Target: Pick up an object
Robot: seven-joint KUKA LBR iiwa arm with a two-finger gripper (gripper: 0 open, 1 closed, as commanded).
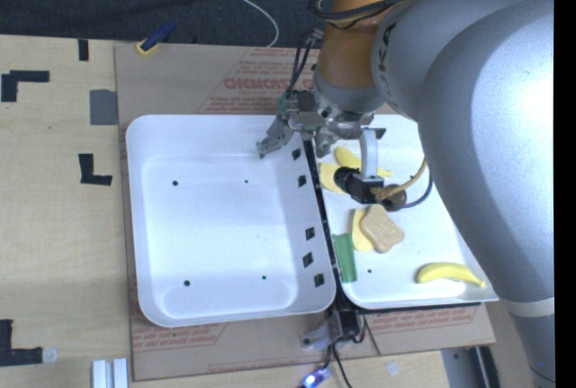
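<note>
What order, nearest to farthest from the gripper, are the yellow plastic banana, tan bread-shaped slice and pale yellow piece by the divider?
1. Pale yellow piece, beside the divider.
2. Tan bread-shaped slice, mid right bin.
3. Yellow plastic banana, bin's front.

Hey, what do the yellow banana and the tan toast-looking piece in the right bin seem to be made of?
The banana looks like moulded plastic: even bright yellow, smooth, no blemishes. The toast piece is likely plastic or foam, with a matte tan surface; the picture is too coarse to be sure.
</note>
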